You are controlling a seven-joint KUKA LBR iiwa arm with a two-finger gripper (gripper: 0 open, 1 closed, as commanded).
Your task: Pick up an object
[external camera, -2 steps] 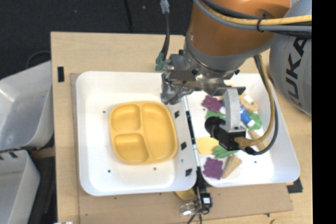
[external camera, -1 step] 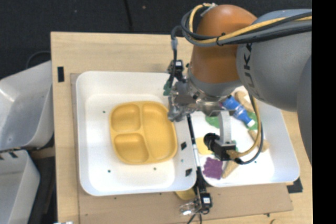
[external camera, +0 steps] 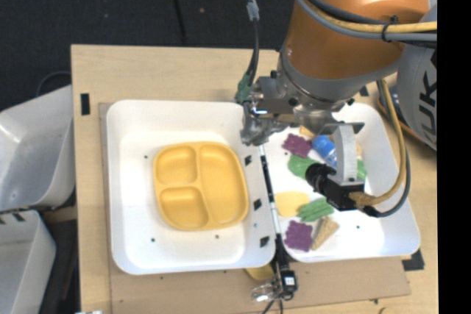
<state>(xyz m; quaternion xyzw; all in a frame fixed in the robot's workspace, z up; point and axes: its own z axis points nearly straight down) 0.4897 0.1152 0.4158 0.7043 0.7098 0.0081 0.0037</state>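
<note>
Since the end effector [external camera: 254, 130] sits low at the far-left corner of the right bin [external camera: 390, 232], close by the divider w/ the left bin [external camera: 125, 246], I'd judge the step as approach for a grasp, not a lift; nothing is visibly held. Can't tell if it's released or clenched, as the arm [external camera: 346, 4] and its wrist hide that part.

Candidate objs all lie in the right bin:
- purple piece [external camera: 297, 144], nearest the end effector
- blue item [external camera: 324, 149], just beside the purple piece
- green piece [external camera: 296, 166], nearer the camera than those two
- pale yellow flat piece [external camera: 291, 201], mid-bin near the divider
- 2nd green piece [external camera: 316, 209], touching or overlapping the yellow one
- 2nd purple piece [external camera: 298, 234] and tan cone [external camera: 324, 232], side by side at the near edge

Left bin holds a yellow divided plate [external camera: 200, 184], approx centred.

Next move, imo, calls for a short shift twd the purple piece, since the current spot looks like bare bin corner. Objs are crowded, so alignment must be clean or a neighbour gets nudged.
</note>
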